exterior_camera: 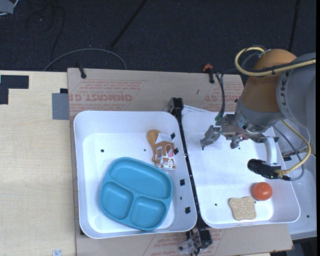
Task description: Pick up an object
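Note:
My gripper (221, 141) hangs over the upper part of the right bin (218, 180), its two fingers (207, 141) spread open with nothing between them. A red tomato-like ball (262, 191) and a tan slice of toast (242, 208) lie in that bin's near right corner, well apart from the gripper. In the left bin (88, 159) a blue divided plate (136, 193) lies flat. A small brown and white figure (161, 149) rests just beyond it, close to the divider.
A black divider rail (184, 164) runs between the two bins. Cables and a black hose (264, 168) trail from the wrist over the right bin's right side. Cardboard (128, 92) lies under the bins.

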Controlling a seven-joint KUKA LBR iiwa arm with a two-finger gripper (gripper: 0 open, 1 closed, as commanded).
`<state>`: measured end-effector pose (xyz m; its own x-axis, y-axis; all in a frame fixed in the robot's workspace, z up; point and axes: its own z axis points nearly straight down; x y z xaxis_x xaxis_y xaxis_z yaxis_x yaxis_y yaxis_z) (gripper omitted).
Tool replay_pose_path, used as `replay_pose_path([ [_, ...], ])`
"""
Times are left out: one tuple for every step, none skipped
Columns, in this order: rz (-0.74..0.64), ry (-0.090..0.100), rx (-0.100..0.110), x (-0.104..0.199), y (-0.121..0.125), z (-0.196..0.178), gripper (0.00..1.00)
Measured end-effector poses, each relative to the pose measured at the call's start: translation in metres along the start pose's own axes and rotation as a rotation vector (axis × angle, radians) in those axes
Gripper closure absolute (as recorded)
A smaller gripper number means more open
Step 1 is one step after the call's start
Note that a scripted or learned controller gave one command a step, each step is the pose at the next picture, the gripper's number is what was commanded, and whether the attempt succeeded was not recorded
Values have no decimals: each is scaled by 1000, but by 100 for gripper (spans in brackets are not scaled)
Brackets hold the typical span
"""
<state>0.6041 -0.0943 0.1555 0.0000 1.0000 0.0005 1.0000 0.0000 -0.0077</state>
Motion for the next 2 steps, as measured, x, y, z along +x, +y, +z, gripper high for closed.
replay_pose_path([
  [0,1,2,-3,-8,62,0],
  [3,0,-3,-3,-8,69,0],
])
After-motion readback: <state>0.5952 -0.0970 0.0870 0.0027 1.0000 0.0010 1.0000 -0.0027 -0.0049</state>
